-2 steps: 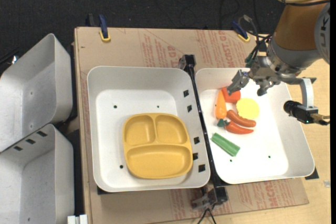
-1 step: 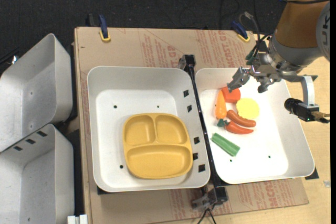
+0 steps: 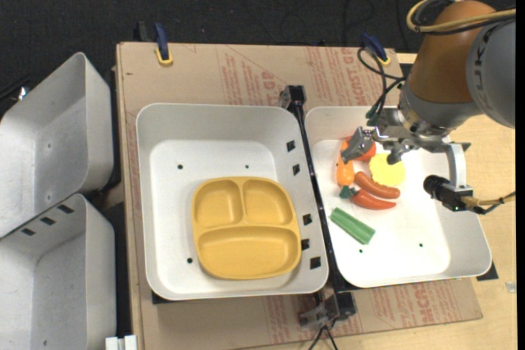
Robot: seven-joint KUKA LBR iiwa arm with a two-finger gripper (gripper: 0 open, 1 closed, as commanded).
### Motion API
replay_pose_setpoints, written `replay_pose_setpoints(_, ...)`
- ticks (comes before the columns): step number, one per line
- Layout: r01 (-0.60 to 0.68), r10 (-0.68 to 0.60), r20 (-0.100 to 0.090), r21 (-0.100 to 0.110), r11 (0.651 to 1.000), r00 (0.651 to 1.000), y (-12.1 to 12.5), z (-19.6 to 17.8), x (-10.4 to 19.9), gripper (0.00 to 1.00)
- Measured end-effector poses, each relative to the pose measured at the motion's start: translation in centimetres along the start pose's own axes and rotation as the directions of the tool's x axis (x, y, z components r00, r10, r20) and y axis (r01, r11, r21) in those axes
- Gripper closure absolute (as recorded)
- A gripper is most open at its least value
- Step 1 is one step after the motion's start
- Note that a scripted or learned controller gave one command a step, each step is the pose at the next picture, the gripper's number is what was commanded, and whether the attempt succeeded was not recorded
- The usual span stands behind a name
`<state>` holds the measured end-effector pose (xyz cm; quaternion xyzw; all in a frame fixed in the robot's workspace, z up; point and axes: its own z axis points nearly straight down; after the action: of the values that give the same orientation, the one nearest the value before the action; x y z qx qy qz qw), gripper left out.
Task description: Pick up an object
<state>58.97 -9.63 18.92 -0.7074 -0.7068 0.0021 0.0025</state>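
Camera view: pincer [image 3: 362, 145] above orange carrot [image 3: 345, 173], right bin [image 3: 459, 258].

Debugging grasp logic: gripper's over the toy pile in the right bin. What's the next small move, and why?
Probably a short straight descent. The gripper sits above the top of the cluster in the right bin, at the orange piece, with the yellow piece and red chili packed close beside it. Nothing is visibly held. The green block lies apart and may be the easier target if this try fails.
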Motion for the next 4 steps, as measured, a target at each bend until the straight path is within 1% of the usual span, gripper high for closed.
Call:
replay_pose_setpoints(1,-0.001,0.001,0.001,-0.003,1.0,1.0,0.4,4.8,-0.7,0.0)
replay_pose_setpoints(2,0.0,0.0,0.0,-0.002,1.0,1.0,0.3,10.0,-0.6,0.0)
replay_pose_setpoints(3,-0.001,0.001,0.001,-0.007,1.0,1.0,0.4,8.7,-0.7,1.0)
replay_pose_setpoints(4,0.0,0.0,0.002,-0.012,1.0,1.0,-0.1,2.5,-0.8,1.0)
